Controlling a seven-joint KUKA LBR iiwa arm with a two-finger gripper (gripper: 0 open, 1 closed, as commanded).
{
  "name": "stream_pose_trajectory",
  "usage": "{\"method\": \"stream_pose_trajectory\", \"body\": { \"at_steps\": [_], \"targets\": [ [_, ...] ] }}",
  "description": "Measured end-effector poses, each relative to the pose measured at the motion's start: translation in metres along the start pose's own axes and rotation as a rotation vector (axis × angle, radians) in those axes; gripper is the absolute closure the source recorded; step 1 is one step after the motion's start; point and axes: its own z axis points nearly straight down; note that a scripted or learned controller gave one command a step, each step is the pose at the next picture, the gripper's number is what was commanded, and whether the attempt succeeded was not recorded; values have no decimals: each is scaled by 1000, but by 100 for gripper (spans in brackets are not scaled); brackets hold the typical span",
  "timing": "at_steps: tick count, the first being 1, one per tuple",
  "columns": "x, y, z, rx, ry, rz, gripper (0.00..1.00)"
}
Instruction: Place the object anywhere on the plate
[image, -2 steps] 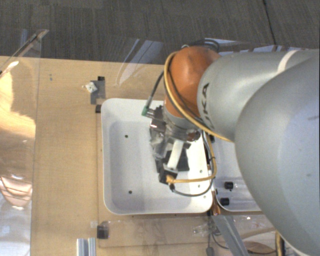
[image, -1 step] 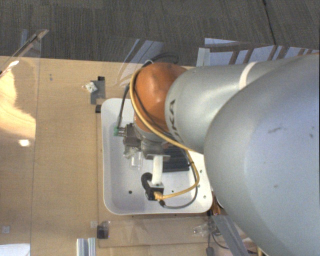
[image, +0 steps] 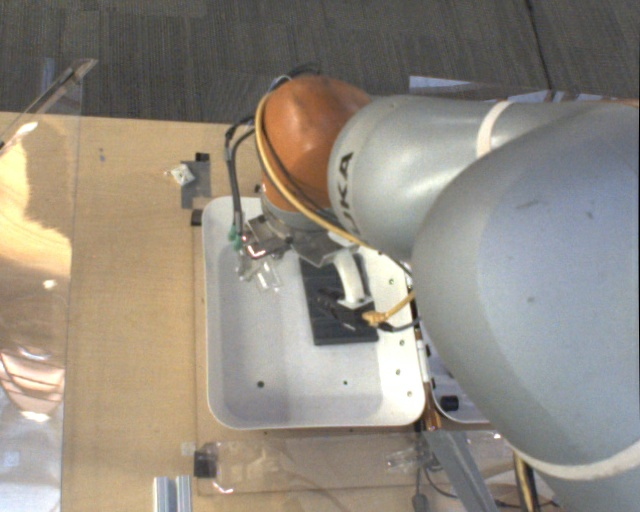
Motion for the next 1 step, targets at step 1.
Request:
{"method": "stream_pose_trajectory", "body": {
  "at_steps": [1],
  "targets": [
    [-24,52,-19,-2,-1,-346,100]
  ]
}}
